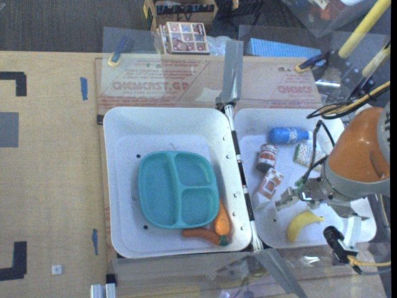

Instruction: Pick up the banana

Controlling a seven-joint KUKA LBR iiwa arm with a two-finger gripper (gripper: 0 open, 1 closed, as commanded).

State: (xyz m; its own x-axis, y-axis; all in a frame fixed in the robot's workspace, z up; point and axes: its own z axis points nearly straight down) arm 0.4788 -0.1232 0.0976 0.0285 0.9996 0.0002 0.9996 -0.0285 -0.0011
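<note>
The hand (296, 197) hangs low over the right bin (248, 129), near its front edge; whether it is spread or closed cannot be told. The banana (300, 224), a smooth, curved yellow shape, lies just beside it, close to the bin's front wall. A good grasp would likely centre over the banana's thick middle, crosswise to its curve, since the glossy skin may slip.

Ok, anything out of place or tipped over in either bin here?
Mostly tidy. In the right bin, the blue bottle lies on its side. In the left bin, the carrot sits beside the teal tray, not in a compartment. Nothing looks spilled or damaged.
</note>
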